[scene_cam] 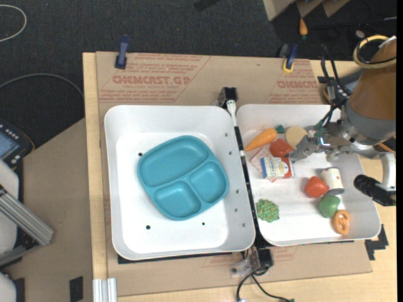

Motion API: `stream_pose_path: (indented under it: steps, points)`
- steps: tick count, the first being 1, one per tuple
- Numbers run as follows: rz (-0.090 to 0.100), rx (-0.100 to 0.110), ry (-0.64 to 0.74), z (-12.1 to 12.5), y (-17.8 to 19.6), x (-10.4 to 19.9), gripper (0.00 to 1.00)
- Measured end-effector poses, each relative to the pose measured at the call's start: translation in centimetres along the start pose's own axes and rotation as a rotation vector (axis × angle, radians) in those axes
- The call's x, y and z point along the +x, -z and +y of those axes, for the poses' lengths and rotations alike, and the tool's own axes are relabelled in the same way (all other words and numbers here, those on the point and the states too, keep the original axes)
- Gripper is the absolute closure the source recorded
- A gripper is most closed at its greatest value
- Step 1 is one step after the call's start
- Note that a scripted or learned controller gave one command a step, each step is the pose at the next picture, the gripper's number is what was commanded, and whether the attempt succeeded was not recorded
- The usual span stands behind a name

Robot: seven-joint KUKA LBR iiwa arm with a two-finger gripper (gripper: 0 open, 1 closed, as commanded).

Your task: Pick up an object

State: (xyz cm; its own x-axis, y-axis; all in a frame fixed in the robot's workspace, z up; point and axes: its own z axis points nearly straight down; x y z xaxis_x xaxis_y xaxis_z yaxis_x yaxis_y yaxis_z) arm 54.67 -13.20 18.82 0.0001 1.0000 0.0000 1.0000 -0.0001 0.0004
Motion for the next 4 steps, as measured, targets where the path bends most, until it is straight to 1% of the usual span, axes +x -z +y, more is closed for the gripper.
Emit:
stream_pose_path:
  steps: [1, 2, 3, 4]
  points:
    - [0.003, -0.009, 0.014, 3.6, 6.4, 11.5, 0.0]
    - [0.003, 0.011, 0.005, 0.1, -0.8, 16.2, 0.0]
    - [0.0, -0.001, 0.0, 0.4, 0.7, 15.8, 1.0]
    - [0.005, -0.009, 0.008, -3.5, 10.7, 21.1, 1.0]
